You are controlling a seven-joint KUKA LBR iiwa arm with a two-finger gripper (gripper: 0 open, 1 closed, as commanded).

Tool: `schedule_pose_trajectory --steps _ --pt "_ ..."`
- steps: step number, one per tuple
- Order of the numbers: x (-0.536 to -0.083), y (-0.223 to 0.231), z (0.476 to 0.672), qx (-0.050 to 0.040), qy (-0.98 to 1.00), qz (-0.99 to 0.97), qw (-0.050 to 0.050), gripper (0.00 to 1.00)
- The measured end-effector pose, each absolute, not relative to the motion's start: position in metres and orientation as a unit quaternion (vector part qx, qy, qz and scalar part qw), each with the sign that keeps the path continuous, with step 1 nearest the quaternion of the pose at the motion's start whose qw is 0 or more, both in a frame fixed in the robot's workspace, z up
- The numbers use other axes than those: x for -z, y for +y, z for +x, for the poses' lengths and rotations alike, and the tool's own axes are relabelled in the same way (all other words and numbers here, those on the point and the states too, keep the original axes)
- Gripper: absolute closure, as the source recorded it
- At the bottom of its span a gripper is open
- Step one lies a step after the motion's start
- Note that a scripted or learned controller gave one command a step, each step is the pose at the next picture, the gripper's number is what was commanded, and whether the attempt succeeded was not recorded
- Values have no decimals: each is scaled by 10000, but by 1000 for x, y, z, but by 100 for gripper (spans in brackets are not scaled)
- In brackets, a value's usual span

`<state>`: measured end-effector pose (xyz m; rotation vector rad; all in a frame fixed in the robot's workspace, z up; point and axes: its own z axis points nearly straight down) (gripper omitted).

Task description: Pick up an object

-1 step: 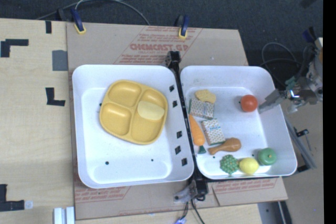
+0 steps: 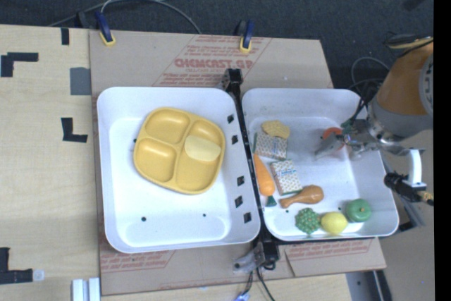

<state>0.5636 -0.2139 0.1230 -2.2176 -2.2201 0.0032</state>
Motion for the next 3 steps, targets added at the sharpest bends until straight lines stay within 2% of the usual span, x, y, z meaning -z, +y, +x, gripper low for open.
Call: schedule_pose_trajectory --steps 1,2,3 --pt "-88 -195 623 -10 -7066 -7076 -67 0" --pt "-98 -193 624 5 -7076 -7066 -55 100" --pt "-144 -130 669 8 -7084 -7058 -6 100"
